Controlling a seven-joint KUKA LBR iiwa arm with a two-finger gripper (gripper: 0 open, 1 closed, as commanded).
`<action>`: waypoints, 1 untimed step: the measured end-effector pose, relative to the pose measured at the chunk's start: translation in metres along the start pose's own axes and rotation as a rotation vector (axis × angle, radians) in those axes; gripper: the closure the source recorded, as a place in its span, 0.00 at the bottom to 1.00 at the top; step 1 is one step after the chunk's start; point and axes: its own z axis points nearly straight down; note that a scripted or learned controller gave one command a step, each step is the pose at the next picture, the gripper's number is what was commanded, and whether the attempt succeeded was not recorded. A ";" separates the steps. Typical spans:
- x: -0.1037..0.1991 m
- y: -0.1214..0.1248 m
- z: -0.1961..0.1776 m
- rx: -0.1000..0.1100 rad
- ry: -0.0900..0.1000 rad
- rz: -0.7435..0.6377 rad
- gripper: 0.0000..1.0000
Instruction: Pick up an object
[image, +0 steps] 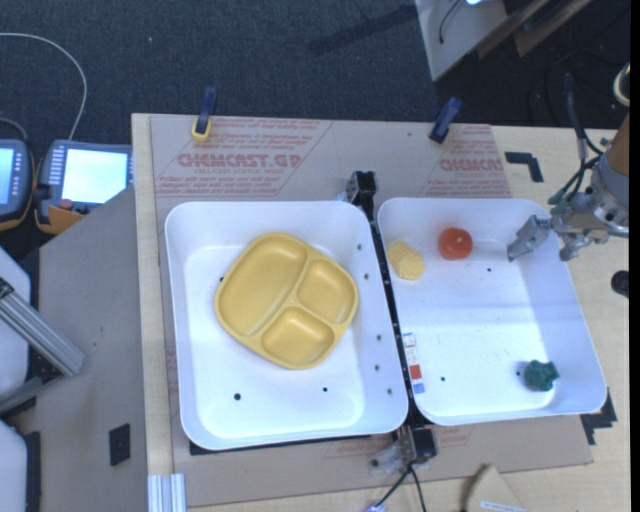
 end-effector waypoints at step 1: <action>0.001 0.004 -0.009 -0.015 -0.004 -0.004 0.00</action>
